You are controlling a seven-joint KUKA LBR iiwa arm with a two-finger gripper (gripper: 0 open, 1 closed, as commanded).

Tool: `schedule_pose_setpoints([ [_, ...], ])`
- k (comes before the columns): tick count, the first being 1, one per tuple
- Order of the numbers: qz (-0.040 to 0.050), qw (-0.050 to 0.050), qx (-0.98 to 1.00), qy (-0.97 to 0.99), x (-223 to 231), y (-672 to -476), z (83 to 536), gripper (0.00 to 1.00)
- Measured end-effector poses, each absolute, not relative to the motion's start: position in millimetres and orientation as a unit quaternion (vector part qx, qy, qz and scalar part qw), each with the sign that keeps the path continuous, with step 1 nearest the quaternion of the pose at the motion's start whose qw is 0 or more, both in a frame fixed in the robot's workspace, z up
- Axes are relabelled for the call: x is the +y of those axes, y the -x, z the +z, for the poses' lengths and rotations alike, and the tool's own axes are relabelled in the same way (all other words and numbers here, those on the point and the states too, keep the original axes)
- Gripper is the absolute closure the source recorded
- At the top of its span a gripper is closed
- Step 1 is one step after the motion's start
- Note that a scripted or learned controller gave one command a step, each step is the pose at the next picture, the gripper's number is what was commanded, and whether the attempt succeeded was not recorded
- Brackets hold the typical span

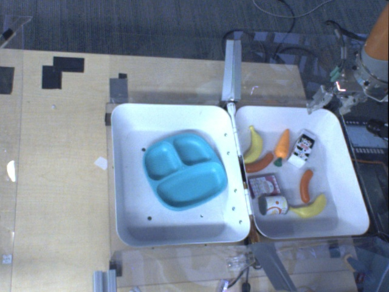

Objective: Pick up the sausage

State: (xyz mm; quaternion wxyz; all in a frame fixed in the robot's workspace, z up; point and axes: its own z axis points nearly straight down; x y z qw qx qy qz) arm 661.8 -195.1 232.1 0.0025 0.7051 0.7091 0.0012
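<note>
Pale bench (61, 163) bears 2 white bins; the right bin (349, 163) holds a sausage (306, 185) lying beside a banana (310, 206); the gripper (331, 99) hovers over its far rim, grip state unclear.

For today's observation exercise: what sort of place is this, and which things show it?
Probably a robotics lab: a robot arm reaching over two white bins, toy food such as a banana, and loose cables on the floor.
</note>
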Motion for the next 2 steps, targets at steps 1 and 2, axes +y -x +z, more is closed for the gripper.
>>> schedule_pose_setpoints([
  [1,0.001,0.002,0.773,-0.635,-205,-571.2,148,0.0],
  [2,0.0027,0.005,0.776,-0.63,-190,-519.8,89,0.0],
])
